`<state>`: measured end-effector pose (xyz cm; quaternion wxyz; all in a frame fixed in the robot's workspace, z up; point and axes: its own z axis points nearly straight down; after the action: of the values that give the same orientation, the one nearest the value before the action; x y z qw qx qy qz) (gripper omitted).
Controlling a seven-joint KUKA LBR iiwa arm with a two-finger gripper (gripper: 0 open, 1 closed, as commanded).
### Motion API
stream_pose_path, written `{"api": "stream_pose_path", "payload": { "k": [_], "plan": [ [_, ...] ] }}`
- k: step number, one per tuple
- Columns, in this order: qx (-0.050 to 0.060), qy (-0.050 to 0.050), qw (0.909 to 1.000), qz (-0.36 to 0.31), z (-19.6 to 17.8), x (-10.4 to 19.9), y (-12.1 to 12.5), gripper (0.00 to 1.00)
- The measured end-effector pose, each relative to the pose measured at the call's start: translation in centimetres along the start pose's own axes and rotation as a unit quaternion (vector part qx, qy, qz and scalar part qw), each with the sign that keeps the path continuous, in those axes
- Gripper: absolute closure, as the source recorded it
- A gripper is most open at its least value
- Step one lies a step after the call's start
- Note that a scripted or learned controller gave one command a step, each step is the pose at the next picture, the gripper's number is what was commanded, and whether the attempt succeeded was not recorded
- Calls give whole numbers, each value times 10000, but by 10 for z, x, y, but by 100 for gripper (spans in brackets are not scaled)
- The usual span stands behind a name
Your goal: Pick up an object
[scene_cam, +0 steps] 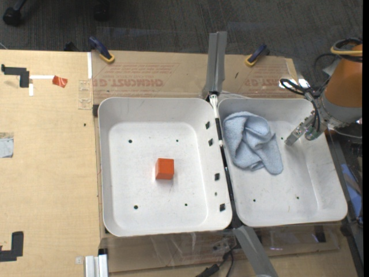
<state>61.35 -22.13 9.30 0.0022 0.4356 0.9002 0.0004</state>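
Two white bins sit side by side: the left bin (115,154) has an orange block (165,169) near its middle with lots of room around it. The right bin (311,201) has a blue cloth (252,141) bunched near its left wall. The gripper (297,136) hangs just right of the cloth with nothing in it; I cannot tell how wide it is.

**Arm appearance, quick look**

You've got the arm (345,88) at the right edge: broad orange band up top, grey housing w/ a rounded shape below it. A shiny metal bracket sits at the wrist, approx. level w/ the band. The gripper (295,136) is slim, pale grey-silver, w/ small greenish bits near its base. Thin dark cabling runs alongside.
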Motion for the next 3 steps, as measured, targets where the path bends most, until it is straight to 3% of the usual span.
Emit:
{"api": "stream_pose_path", "payload": {
  "k": [1,2,3],
  "plan": [
    [-1,-2,9988,491,0,-1,-1,100],
    [-1,-2,9988,491,0,-1,-1,0],
    [-17,-21,9988,492,-11,-2,-1,100]
  ]
}}
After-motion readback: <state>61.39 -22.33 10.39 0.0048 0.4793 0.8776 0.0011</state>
